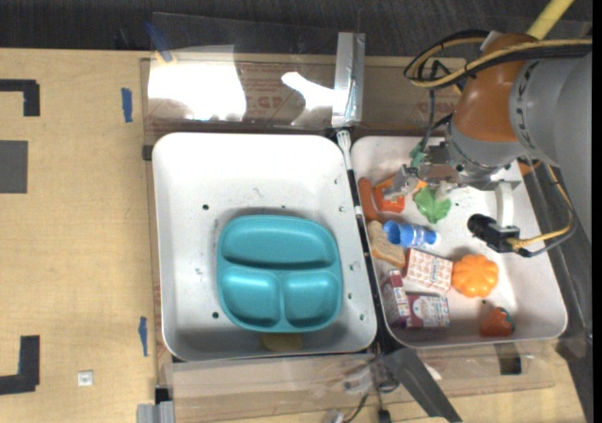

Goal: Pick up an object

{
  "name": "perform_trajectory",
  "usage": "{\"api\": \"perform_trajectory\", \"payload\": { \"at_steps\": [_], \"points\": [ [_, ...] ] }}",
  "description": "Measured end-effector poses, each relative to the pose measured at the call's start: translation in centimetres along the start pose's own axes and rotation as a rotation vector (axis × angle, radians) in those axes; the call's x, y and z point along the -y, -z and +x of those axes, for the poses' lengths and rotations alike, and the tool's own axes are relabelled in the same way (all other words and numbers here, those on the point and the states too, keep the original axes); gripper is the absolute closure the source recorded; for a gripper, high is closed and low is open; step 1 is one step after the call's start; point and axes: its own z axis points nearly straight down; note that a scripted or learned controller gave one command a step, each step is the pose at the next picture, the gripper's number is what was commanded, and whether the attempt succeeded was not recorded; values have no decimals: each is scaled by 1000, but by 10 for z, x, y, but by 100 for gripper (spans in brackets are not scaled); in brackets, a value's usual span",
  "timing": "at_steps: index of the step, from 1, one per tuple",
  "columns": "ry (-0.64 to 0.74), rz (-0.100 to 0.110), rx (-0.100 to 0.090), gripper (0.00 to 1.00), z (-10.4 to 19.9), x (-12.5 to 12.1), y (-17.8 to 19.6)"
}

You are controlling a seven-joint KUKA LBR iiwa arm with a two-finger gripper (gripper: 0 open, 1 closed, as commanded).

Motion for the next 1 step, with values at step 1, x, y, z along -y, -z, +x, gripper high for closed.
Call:
{"api": "perform_trajectory", "payload": {
  "at_steps": [1],
  "points": [
    [-1, -12, -2, 100, 1, -4, 13]
  ]
}}
